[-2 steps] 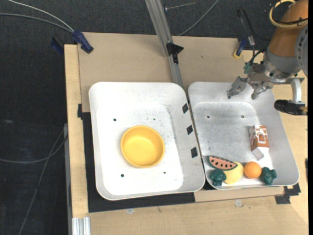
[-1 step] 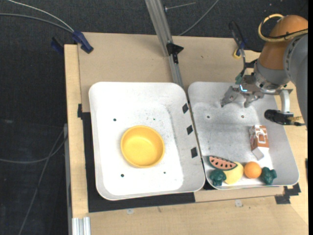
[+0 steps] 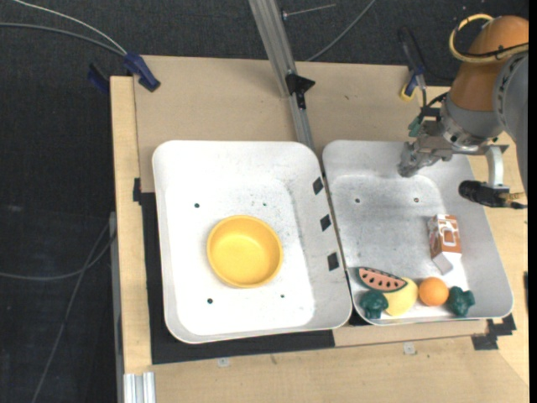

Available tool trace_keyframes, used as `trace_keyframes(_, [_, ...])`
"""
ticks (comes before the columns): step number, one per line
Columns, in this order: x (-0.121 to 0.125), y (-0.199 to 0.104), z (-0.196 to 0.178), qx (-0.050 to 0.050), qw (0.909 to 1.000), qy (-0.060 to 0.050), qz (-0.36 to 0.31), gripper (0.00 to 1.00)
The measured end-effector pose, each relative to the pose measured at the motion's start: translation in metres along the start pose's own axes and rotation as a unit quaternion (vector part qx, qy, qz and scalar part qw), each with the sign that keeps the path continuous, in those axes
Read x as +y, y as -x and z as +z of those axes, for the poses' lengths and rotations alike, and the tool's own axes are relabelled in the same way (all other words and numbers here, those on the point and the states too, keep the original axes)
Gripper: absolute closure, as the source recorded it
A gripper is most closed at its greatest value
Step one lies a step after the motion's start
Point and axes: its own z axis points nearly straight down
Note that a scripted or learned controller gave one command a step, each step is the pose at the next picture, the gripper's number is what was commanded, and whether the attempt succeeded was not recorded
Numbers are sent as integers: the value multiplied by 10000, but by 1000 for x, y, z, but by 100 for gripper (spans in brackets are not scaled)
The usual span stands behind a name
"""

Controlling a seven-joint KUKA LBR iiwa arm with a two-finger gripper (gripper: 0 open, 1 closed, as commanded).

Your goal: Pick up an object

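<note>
The tool [image 3: 409,164] hovers over the right bin's [image 3: 369,225] far edge, its grip state impossible to tell; a yellow bowl [image 3: 244,250] sits in the left bin [image 3: 180,225].

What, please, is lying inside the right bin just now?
In the right bin, near its front edge: a watermelon slice, a lemon, an orange, two green pieces and a small carton. Anything under them is hidden.

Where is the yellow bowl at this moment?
The yellow bowl sits near the middle of the left white bin, alone there, well apart from the toy food in the right white bin.
</note>
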Motion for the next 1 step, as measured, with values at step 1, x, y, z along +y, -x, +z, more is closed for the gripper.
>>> trace_keyframes(1, [2, -3, -47, -16, 10000, 68, 7, 100])
